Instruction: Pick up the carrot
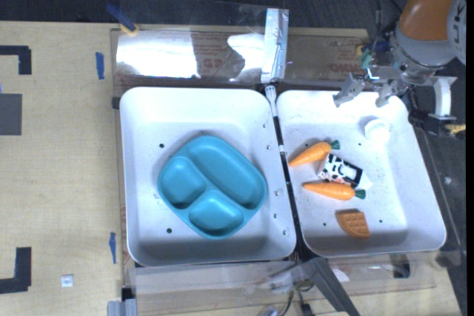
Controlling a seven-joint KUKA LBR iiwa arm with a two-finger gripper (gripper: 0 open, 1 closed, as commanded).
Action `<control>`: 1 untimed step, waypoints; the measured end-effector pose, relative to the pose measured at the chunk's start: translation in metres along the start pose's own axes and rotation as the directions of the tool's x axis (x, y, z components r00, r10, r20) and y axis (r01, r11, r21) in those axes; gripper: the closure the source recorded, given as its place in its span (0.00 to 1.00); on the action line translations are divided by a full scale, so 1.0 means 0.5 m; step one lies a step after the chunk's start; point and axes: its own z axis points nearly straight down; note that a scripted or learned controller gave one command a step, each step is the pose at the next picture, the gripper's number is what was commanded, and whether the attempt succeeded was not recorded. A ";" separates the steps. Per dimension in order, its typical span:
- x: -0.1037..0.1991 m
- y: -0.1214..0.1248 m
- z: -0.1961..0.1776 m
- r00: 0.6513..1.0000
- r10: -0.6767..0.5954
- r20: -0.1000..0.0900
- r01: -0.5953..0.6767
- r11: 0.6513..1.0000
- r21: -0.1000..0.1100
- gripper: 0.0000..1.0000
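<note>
Lying nearest in the right bin (426, 222), at about five o'clock, is a waffle-like toy (352, 223). Beyond it, near centre, one carrot (330, 191) runs roughly nine-to-three, leaves toward three; a black-and-white toy (340, 171) separates it from a second carrot (311, 153), tip toward eight, leaves toward two. Farthest, at twelve, the gripper (366, 93) hovers with fingers apart, clutching nothing, probably poised to descend.

The end effector (366, 93) hangs open, 2 fingers (346, 94) splayed.
</note>
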 end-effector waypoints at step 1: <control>0.074 -0.086 0.120 0.985 -0.171 -0.001 0.171 0.985 0.003 0.00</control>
